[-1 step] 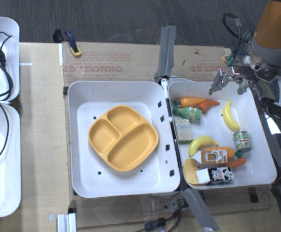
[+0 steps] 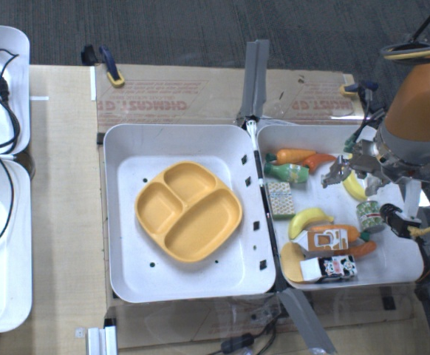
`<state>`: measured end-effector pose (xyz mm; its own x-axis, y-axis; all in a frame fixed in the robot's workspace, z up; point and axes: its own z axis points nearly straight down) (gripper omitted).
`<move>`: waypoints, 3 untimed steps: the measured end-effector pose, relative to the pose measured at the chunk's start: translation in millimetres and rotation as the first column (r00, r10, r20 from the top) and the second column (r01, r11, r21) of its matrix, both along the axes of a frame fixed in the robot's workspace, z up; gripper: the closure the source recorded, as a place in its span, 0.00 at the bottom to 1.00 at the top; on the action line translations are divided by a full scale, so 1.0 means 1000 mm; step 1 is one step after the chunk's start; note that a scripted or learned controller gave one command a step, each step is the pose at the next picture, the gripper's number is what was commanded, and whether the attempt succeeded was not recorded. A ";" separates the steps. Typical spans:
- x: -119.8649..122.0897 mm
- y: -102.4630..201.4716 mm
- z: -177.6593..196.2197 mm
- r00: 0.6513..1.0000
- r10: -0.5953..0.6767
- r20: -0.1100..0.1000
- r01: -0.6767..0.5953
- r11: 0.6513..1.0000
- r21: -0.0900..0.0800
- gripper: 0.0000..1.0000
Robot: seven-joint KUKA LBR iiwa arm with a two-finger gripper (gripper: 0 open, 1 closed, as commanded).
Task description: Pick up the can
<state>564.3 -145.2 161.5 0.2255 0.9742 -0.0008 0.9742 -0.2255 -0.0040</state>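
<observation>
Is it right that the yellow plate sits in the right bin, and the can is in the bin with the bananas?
Not quite. The camera view shows the yellow plate in the left bin, not the right one. The can is indeed in the right bin with the bananas.

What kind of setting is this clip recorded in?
Most likely a robotics lab bench set up for pick trials: two white bins side by side, toy food and a can in the right one, a yellow divided plate in the left, and cardboard under both.
</observation>
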 end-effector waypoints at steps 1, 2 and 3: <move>-0.025 -0.064 -0.050 0.999 0.041 -0.003 -0.041 0.999 0.008 0.00; -0.040 -0.058 -0.071 0.998 0.062 0.002 -0.062 0.998 0.009 0.00; -0.041 -0.061 -0.062 0.998 0.057 0.001 -0.057 0.998 0.004 1.00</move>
